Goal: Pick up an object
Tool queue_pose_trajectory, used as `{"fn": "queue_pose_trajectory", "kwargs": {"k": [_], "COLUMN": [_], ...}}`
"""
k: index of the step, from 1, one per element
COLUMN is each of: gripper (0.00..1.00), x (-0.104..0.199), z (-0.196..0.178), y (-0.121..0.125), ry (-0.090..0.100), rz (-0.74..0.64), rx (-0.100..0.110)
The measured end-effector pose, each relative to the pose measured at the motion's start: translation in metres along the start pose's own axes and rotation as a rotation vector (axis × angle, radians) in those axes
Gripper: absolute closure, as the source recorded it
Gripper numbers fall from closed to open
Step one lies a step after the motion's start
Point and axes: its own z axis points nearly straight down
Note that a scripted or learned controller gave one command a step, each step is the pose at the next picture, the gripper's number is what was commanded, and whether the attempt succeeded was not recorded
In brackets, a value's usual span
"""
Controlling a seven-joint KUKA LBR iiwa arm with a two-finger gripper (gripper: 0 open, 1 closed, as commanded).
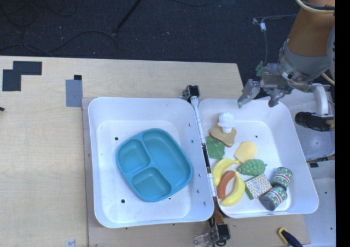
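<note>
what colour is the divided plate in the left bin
Light blue. The plate shows in the camera view, lying in the left bin.

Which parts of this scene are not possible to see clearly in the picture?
- Banana: its middle is covered by the red sausage lying across it.
- Yellow-handled tool: cut off by the bottom edge of the camera view.
- Arm: its upper part is cut off by the right edge.
- Small toys in the right bin: too small to identify.

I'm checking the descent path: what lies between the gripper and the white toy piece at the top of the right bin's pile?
In the camera view, just bare white bin floor and the bin's far rim lie between the open gripper and the white toy piece.
</note>
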Motion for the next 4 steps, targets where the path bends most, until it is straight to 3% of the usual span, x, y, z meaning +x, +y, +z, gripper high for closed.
{"fn": "queue_pose_trajectory", "kwargs": {"k": [1,2,3,4], "gripper": [0.00,0.00,0.00,0.00], "x": [-0.002,-0.032,0.029,0.007], "z": [0.164,0.187,0.187,0.152], "y": [-0.044,-0.111,-0.135,-0.047], "ry": [0.001,0.001,0.000,0.000], "rz": [0.002,0.003,0.003,0.003], "rx": [0.002,-0.001,-0.009,-0.001]}}
